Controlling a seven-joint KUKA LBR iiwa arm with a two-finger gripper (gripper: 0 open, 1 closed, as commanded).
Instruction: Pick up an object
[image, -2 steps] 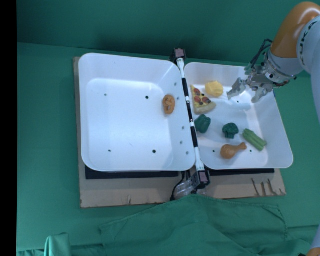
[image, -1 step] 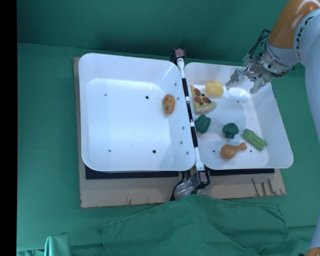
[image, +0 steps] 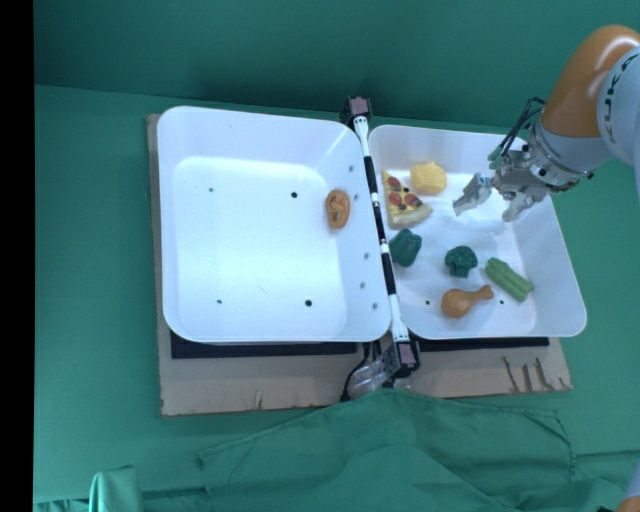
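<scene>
My gripper (image: 492, 201) hangs over the upper part of the right bin (image: 560, 270), fingers spread open with nothing between them. Below it lie several toy foods: a yellow piece (image: 428, 178) and a pizza slice (image: 404, 198) to its left, a dark green pepper (image: 405, 247), a broccoli floret (image: 460, 260), a green stalk piece (image: 508, 279) and a chicken drumstick (image: 466, 300). An orange pastry-like piece (image: 338, 208) rests against the right wall of the left bin (image: 200, 150).
The two bins meet along a rail (image: 378, 230) with black clamps at both ends. They sit on a cardboard sheet (image: 230, 395) over green cloth. Rumpled green fabric (image: 400, 450) lies in front.
</scene>
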